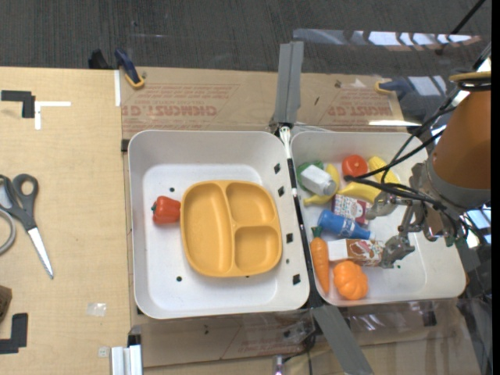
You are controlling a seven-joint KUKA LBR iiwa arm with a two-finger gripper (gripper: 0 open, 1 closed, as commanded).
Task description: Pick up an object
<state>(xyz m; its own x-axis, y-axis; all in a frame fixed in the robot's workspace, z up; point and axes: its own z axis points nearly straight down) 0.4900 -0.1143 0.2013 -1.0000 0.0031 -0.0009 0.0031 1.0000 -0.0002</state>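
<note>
Arm: the grey arm with its orange band [467, 143] reaches in from 3 o'clock and hangs over the right bin [437, 287].
Gripper: the gripper [394, 229] sits low over the bin's middle, in a tangle of cables and metal; whether it is open or closed I cannot tell, and nothing is visibly gripped.
Nearest thing: a small white packet with a red picture [357, 250] lies at about 8 o'clock from the gripper, just beside it, perhaps touching at its right end.
Its long axis: roughly 9 to 3 o'clock, so it points toward the gripper end-on.
Other candidates: a blue bottle [341, 225] at 9 o'clock of the gripper, lying along much the same line; a red and white carton [349, 206] at 10 o'clock; a small pumpkin [351, 280] at 7 o'clock; a carrot [320, 264] beyond it, running 12 to 6 o'clock along the bin's left wall.
Far corner: a tomato [354, 165], a banana [367, 180] and a green and white can [316, 178] crowd the bin's 11 o'clock corner.
Left bin: the left bin [148, 209] holds a yellow divided plate [231, 227] with a red pepper [166, 209] at its 9 o'clock, well apart from the gripper.
Judgement: the packet looks the likeliest target; a short shift toward 8 o'clock would centre the gripper over it.
</note>
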